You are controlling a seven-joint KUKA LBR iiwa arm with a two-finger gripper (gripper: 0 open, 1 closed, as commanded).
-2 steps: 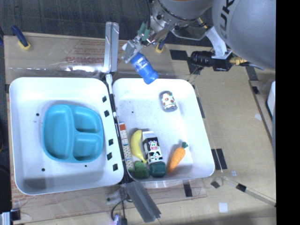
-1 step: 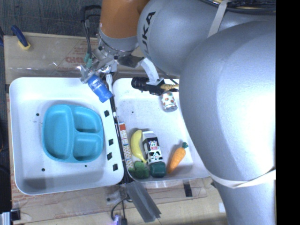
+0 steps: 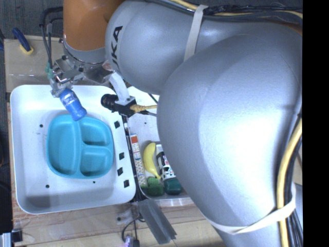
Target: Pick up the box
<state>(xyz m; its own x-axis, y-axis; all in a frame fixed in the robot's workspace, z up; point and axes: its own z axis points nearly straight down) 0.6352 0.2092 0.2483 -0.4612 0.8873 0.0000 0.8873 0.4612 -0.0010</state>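
My gripper (image 3: pixel 58 84) hangs over the far edge of the left bin (image 3: pixel 31 189), below the orange wrist band. A blue bottle-like cylinder (image 3: pixel 72 105) slants down from between its fingers, so it is shut on that item. The cylinder's lower end sits just above the far corner of a blue divided tray (image 3: pixel 79 145). In the right bin, a small box (image 3: pixel 164 163) with white and dark print lies beside a banana (image 3: pixel 149 158). The arm hides most of this box.
The grey arm (image 3: pixel 226 112) covers nearly all of the right bin. Two green items (image 3: pixel 154 185) (image 3: pixel 173 187) lie at that bin's near end. A blue-handled tool (image 3: pixel 21 40) rests on the bench beyond the left bin.
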